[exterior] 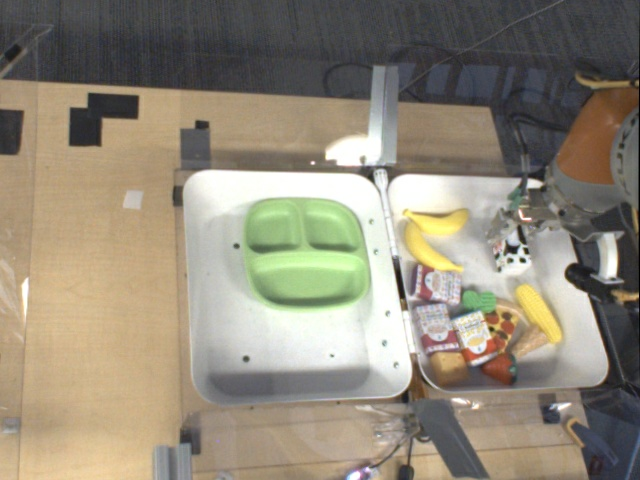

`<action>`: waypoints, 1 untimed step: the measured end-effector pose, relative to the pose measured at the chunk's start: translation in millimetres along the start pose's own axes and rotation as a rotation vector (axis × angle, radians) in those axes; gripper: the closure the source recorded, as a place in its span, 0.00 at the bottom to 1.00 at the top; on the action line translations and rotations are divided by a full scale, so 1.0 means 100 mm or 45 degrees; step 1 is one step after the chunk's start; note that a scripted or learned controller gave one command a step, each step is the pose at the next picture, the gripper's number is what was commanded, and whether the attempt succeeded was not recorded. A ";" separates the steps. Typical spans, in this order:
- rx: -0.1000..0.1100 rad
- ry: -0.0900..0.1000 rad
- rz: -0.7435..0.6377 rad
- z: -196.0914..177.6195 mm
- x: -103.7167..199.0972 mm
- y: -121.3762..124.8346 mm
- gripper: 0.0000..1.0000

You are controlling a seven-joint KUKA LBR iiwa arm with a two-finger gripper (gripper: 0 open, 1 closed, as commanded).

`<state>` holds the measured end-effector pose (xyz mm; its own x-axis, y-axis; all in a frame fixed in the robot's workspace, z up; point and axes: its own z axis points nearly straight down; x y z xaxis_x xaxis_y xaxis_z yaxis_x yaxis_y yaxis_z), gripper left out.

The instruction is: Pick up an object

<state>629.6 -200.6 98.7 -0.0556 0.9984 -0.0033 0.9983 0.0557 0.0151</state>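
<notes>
The arm (598, 158) comes in from the right side, and I see its orange band high up near the edge, with the grey wrist part below it. The wrist bends downward and to the left. The hand (518, 211) is at its end, low and pointing down, a small dark and metallic piece. Its state I cannot tell from here.

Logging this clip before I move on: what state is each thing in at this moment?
green divided plate: flat in left bin, nothing on it
bananas: lying in right bin
toy cow: directly under the gripper
corn cob: lying flat
small cartons: clustered by the divider
</notes>
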 end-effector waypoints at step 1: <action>0.017 0.002 0.146 -1.19 0.65 0.32 1.00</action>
<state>656.2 -133.1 218.4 0.0588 0.9983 -0.0004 0.9983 -0.0588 0.0021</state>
